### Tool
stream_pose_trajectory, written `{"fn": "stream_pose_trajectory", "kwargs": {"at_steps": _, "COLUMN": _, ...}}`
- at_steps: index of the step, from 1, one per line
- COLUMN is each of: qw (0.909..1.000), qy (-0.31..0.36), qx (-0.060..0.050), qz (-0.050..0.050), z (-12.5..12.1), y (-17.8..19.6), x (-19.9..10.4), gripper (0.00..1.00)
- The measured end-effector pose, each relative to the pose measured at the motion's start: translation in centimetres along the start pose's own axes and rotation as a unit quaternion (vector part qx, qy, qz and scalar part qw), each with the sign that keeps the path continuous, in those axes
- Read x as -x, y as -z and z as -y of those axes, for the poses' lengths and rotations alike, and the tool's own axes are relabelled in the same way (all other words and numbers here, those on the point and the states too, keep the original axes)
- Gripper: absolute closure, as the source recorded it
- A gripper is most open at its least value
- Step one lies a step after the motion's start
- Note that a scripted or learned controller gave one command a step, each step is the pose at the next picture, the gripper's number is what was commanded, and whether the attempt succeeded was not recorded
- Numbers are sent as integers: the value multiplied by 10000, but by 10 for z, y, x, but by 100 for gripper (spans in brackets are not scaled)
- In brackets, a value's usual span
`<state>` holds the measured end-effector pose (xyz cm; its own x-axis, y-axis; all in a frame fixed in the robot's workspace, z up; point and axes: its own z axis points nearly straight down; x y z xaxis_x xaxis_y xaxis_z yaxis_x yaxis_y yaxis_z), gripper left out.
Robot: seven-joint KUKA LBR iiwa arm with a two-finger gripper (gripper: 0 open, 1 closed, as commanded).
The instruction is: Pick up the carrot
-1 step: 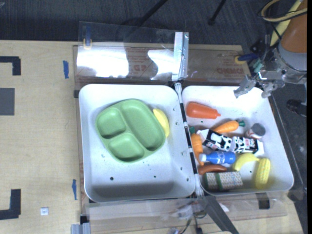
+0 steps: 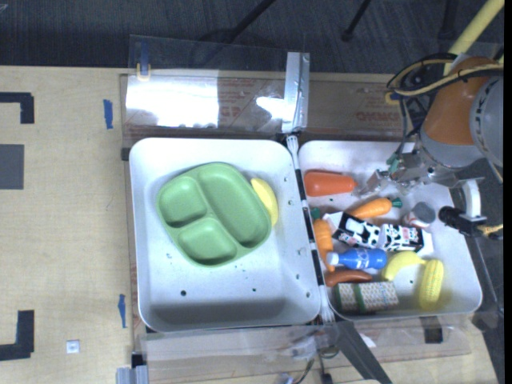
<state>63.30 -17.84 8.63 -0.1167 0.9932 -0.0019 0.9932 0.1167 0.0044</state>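
A small orange carrot point(image 2: 372, 208) with a green tip lies in the right bin point(image 2: 464, 294), just above a cow-patterned carton point(image 2: 378, 234). A larger orange vegetable point(image 2: 328, 183) lies at the bin's upper left, and a third orange piece point(image 2: 322, 235) rests against the left wall. My gripper point(image 2: 394, 173) hangs over the upper part of the right bin, just above and to the right of the small carrot. I see nothing held in it.
The right bin also holds a blue bottle point(image 2: 358, 258), a lemon point(image 2: 402, 264), corn point(image 2: 432, 282), a red sausage point(image 2: 348, 277) and a can point(image 2: 366, 296). The left bin point(image 2: 160, 294) bears a green divided plate point(image 2: 214, 212) and a yellow fruit point(image 2: 266, 198).
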Motion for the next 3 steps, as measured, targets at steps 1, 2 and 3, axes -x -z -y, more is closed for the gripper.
{"fn": "stream_pose_trajectory", "kwargs": {"at_steps": 1, "qw": 9998, "qy": 174, "qx": -7, "qz": -12, "z": 38, "y": 0, "x": -33, "gripper": 0}}
{"fn": "stream_pose_trajectory", "kwargs": {"at_steps": 2, "qw": 9986, "qy": 527, "qx": -7, "qz": -19, "z": 73, "y": 0, "x": -16, "gripper": 0}}
{"fn": "stream_pose_trajectory", "kwargs": {"at_steps": 3, "qw": 9886, "qy": 1507, "qx": -4, "qz": -9, "z": 116, "y": 1, "x": 0, "gripper": 0}}
